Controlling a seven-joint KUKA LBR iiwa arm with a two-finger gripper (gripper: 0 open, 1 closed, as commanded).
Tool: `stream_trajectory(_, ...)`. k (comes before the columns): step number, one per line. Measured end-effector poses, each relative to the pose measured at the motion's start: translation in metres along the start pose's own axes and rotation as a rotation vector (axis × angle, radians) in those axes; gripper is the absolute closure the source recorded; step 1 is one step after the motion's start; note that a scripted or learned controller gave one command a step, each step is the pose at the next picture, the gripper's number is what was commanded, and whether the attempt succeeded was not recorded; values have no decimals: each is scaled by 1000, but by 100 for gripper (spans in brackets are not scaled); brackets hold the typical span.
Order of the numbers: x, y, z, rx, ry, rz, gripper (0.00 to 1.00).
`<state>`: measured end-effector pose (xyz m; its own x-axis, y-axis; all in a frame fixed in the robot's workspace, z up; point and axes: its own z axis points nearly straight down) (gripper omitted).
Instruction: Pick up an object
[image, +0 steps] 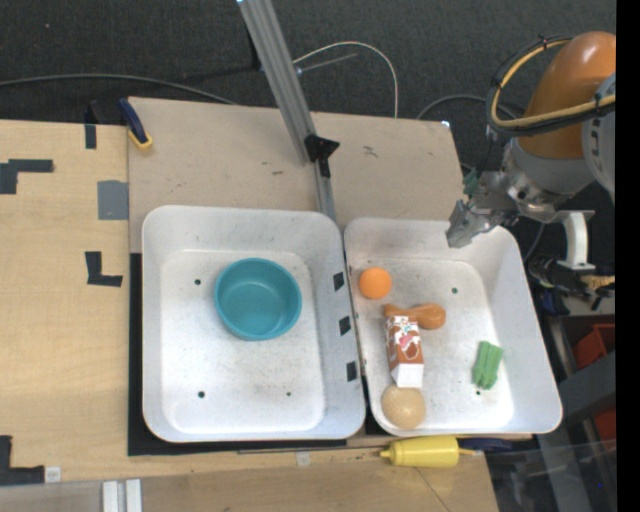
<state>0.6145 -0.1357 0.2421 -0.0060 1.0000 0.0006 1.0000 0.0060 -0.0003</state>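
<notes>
A pale wooden bench (60, 330) carries two shallow white bins. The left bin (160, 300) holds a teal bowl (259, 297). The right bin (520, 300) holds an orange ball (375, 283) at about ten o'clock, a small carton (405, 352) near centre, a tan ball (403, 407) at six and a green piece (487, 363) at four. The gripper (466, 227) hangs over the right bin's rim at one o'clock, carrying nothing; whether it is parted I cannot tell. This looks like the approach step, nothing yet chosen. Next it must travel inward over one item and descend squarely.
</notes>
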Motion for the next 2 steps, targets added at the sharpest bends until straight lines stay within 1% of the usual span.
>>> stream_trajectory(1,54,13,-6,0,1,-1,100)
stream_trajectory(2,114,18,-10,1,2,-2,100)
